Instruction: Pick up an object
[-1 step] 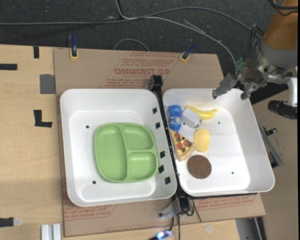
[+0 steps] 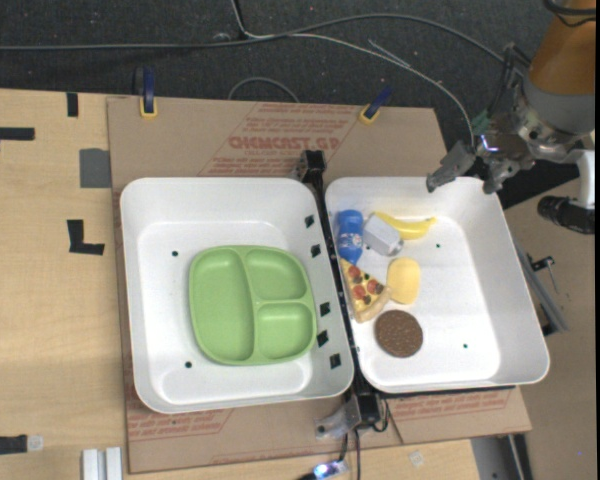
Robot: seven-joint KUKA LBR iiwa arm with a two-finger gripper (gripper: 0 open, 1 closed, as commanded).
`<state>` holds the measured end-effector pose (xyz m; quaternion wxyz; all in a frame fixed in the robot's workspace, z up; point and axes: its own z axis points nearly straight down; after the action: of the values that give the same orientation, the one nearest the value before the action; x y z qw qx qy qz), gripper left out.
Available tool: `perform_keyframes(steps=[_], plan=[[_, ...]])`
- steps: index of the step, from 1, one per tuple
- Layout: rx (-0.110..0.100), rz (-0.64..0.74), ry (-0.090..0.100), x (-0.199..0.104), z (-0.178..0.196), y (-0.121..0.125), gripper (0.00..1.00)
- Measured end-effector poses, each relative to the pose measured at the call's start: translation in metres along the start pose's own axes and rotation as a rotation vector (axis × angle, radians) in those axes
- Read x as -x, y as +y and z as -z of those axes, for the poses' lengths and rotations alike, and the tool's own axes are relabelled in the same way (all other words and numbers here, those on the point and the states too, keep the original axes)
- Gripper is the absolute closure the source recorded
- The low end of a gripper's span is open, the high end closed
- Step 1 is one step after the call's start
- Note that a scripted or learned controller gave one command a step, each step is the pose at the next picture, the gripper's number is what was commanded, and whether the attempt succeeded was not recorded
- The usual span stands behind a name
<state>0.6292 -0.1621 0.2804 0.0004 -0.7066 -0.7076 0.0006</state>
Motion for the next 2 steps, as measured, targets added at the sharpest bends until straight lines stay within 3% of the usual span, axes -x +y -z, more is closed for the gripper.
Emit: perform_keyframes(steps=[2], plan=[[-0.004,-0.001,0.0,-0.003,-0.087,-0.001,0.0]])
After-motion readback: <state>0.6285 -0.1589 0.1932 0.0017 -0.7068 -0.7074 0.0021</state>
